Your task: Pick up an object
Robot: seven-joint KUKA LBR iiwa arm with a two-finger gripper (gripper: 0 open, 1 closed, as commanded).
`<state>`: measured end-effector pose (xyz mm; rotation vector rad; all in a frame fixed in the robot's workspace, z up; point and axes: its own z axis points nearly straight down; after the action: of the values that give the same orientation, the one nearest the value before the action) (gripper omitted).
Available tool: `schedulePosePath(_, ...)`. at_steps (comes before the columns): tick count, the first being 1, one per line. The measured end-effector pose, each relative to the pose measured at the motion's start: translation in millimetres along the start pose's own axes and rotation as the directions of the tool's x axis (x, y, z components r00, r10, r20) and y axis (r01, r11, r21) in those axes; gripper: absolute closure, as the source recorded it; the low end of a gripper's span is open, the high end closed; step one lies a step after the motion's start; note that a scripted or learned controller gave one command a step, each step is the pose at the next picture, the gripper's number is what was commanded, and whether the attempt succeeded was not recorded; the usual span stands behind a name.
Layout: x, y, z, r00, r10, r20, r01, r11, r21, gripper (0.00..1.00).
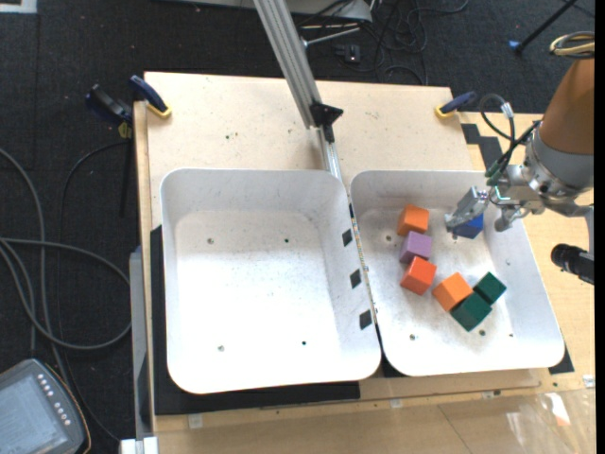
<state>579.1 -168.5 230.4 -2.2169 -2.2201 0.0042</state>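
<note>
My gripper [482, 218] hangs over the back right part of the right bin [529, 348], reaching in from the right. A small blue block [469, 223] sits right at its tip, partly covered by it; whether it is gripped or lying on the bin floor cannot be told. To the left, an orange block [413, 220], a purple block [416, 247] and an orange-red block [419, 275] lie in a short column. Nearer the front lie another orange block [452, 291] and two green blocks [490, 287] [471, 312].
The left bin [189, 253] stands beside the right one, the two meeting at a shared rim [359, 272]. A slanted metal pole [288, 50] rises from the bench's back. Clamps [151, 97] [456, 104] hold the board's back corners.
</note>
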Motion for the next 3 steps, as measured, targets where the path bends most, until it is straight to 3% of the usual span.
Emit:
schedulePosePath(1, 0.0, 0.4, -2.3, 1.0, 0.0, 0.001, 0.0, 1.0, -0.003, 0.0)
schedulePosePath(2, 5.3, -4.3, 60.0, 1.0, 0.002, 0.0, -0.002, 1.0, 0.002, 0.0)
schedulePosePath(3, 7.1, -11.8, 107.7, 1.0, 0.004, -0.002, -0.004, 1.0, -0.01, 0.0)
